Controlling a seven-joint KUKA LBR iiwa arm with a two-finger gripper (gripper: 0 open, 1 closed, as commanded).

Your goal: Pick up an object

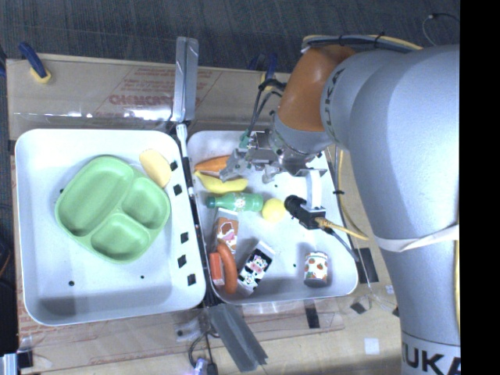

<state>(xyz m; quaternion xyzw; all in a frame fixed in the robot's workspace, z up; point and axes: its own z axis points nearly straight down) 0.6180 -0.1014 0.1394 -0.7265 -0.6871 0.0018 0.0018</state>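
My gripper [248, 158] hangs low over the far end of the right bin [344, 283], reached in from the right under the orange-banded wrist. It is right beside an orange carrot [212, 163] and just above a yellow banana [221, 183]. Nothing can be made out in its grasp. Nearer the front lie a green bottle [237, 202], a yellow ball [273, 208], a brown packet [226, 231], a red sausage [226, 264], a black-and-white carton [256, 266] and a small can [316, 268].
The left bin [47, 295] holds a green divided plate [113, 208] and a pale yellow piece [155, 167] at its far right corner. A raised divider [187, 209] separates the bins. The arm's bulk covers the right bin's right side.
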